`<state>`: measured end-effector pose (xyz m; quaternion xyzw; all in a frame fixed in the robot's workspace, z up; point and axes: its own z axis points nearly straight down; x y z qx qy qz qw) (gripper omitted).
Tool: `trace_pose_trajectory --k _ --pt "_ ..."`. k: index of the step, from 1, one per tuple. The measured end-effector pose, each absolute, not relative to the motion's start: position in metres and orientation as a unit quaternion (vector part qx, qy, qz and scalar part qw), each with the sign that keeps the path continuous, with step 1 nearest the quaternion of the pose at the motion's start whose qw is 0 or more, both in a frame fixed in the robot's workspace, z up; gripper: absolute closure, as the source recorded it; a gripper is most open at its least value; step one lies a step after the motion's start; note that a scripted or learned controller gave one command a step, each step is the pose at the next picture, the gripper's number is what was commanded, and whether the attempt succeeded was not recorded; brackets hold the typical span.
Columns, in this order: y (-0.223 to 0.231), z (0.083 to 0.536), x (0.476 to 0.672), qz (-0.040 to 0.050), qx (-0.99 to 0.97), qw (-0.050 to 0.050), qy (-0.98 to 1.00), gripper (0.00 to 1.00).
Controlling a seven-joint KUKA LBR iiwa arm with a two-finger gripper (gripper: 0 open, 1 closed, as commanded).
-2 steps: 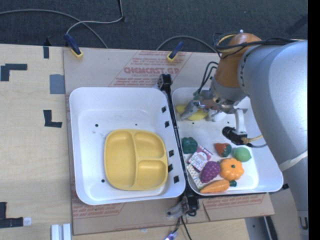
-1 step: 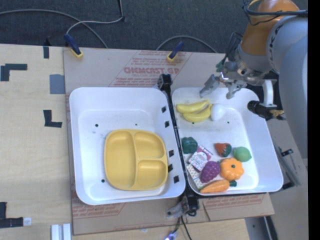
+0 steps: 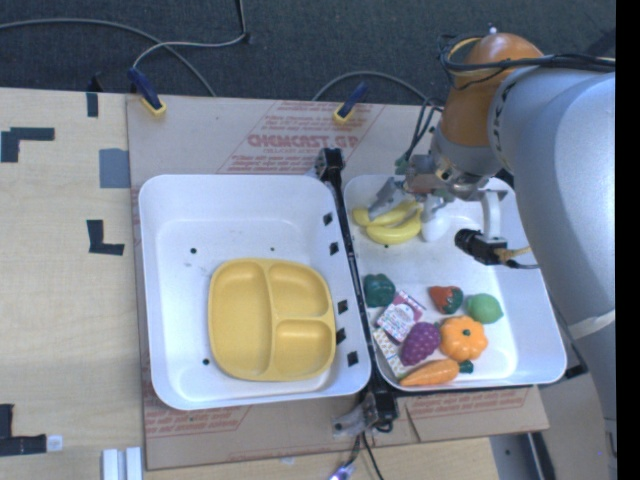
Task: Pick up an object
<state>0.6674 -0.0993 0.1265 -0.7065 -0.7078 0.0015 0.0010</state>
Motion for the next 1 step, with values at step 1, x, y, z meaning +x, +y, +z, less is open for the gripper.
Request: trace_pose_trajectory --k 1 --pt "-0.0972 0.0944 0.6734 -0.0023 -0.706 -0.01 -0.708 0.0"
